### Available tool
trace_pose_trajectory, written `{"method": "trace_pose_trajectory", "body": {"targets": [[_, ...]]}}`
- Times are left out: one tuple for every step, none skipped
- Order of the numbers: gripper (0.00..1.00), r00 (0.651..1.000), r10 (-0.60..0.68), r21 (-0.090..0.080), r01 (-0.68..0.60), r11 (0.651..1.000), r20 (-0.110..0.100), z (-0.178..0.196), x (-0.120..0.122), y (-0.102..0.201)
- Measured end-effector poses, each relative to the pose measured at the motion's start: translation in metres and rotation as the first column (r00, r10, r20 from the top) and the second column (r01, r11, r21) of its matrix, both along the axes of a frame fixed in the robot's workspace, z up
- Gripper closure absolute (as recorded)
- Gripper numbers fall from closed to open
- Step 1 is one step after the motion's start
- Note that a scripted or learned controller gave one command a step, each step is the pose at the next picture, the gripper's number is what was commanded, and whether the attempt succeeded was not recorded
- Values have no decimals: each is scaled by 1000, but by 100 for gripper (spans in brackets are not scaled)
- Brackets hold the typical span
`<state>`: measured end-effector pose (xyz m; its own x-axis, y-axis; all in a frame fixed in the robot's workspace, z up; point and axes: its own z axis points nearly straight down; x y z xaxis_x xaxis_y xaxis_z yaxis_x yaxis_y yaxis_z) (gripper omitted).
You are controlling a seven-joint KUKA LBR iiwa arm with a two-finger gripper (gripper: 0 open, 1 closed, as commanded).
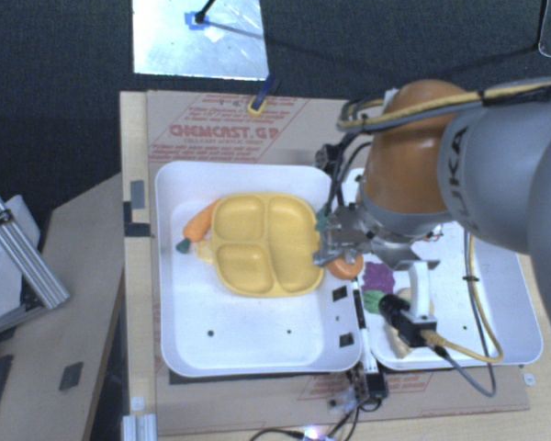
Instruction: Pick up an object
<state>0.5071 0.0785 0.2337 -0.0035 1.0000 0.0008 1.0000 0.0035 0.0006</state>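
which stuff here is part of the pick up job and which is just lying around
Part of the job:
- gripper
- yellow divided tray
- toy carrot
- orange piece
- purple piece

Just lying about:
- cardboard sheet
- metal plate
- white bins

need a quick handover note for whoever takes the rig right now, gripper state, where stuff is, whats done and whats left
Gripper: the arm reaches in over the seam between the two bins; its wrist hides the gripper, so its state cannot be read.
Left bin: yellow divided tray with a toy carrot against its left edge.
At the seam, under the wrist: an orange piece, a purple item and a green bit, all partly hidden.
Right bin: the arm covers most of it.
Done: nothing visibly lifted.
Left: grasp one object and raise it clear.
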Motion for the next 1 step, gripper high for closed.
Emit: {"method": "trace_pose_trajectory", "body": {"targets": [[100,1000,0,0,0,1000,0,-3,-5,4]]}}
